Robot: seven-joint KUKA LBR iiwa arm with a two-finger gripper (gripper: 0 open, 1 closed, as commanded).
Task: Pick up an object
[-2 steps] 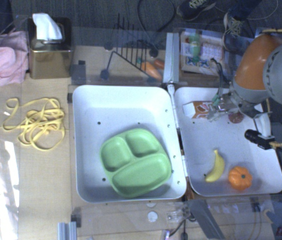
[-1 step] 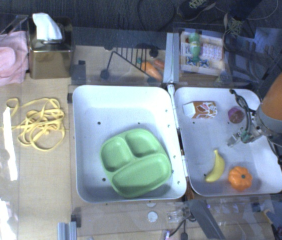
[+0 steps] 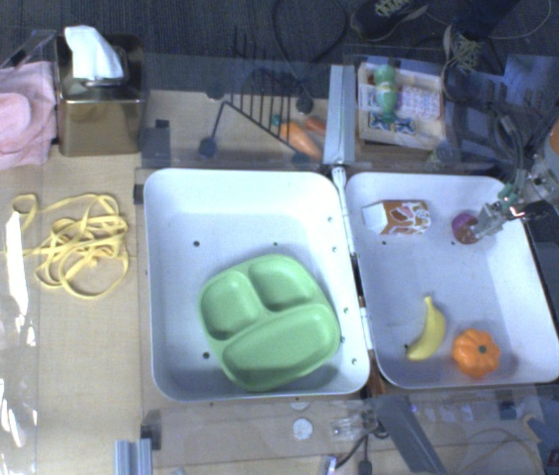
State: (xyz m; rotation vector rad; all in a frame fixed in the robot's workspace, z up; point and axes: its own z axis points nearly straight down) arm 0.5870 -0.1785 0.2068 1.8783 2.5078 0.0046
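Reaching in from the right, the hand (image 3: 489, 220) sits at one purple round fruit (image 3: 465, 229) in the right bin (image 3: 546, 315), grip state impossible to tell, beside one carton (image 3: 399, 217), one banana (image 3: 427, 330), one orange pumpkin (image 3: 476, 353); left bin (image 3: 170, 295) holds one green tray (image 3: 269, 321).

We see smooth white plastic bins (image 3: 259, 191), a matt green plastic tray (image 3: 269, 320), a glossy orange pumpkin (image 3: 476, 352), soft pink cloth (image 3: 7, 117) and a pale wooden bench (image 3: 81, 364).
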